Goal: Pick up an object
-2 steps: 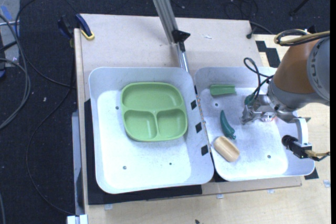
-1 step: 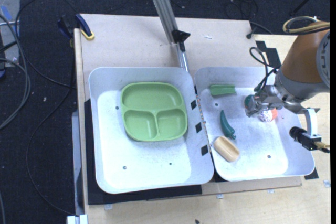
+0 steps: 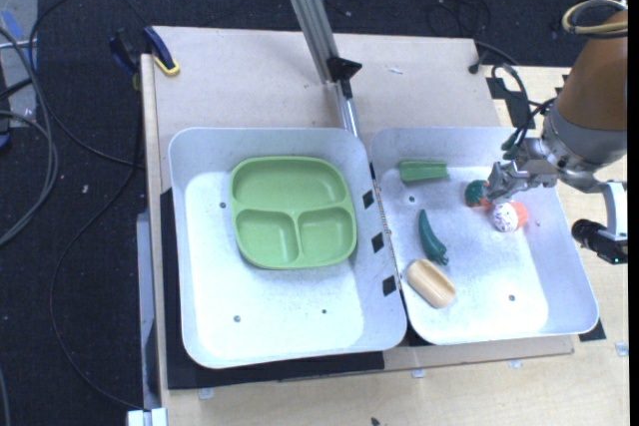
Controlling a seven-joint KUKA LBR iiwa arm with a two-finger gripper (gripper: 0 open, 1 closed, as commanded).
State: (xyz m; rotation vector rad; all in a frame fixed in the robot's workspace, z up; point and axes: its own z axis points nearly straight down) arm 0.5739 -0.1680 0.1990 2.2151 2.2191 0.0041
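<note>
The right bin holds several small objects. A green wedge-shaped piece lies near its back edge. A dark green curved piece lies in the middle, and a tan bread-like roll sits near the front left. A small teal and orange object and a white speckled ball lie close together at the right. My gripper hangs over these two, right beside the teal and orange object. Nothing shows held between its fingers.
A green three-compartment plate rests in the left bin. A slanted metal pole reaches down to the divide between the bins. The arm's grey body and orange band stand over the right bin's far right side.
</note>
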